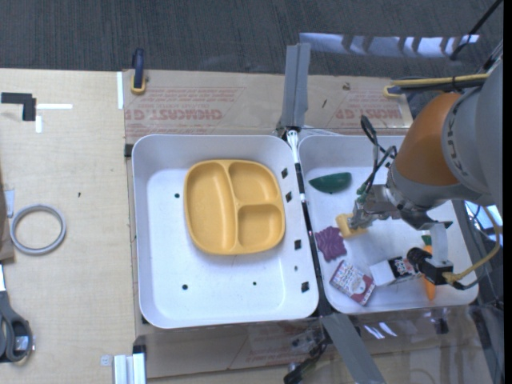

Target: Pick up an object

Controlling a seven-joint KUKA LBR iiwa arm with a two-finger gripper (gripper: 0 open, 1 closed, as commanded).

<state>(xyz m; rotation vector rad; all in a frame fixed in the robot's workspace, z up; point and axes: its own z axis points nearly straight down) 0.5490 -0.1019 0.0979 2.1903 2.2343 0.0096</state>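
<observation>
My gripper [362, 214] hangs low inside the right bin [456, 294], coming in from the right under the arm's orange band. A small yellow object [346, 226] lies right at its tip, touching or nearly touching it. Just left of that is a purple object [330, 242]. A green object [330, 182] rests near the bin's far left side. A red and white packet [351, 282] lies at the near side, with a black and white item [399, 267] to its right. An orange item [432, 285] sits partly under the arm.
The left bin [160, 286] holds a yellow divided plate [234, 206]. A divider strip [300, 206] separates the two bins. On the bench at the left lie a grey tape roll [36, 229] and scissors [12, 336].
</observation>
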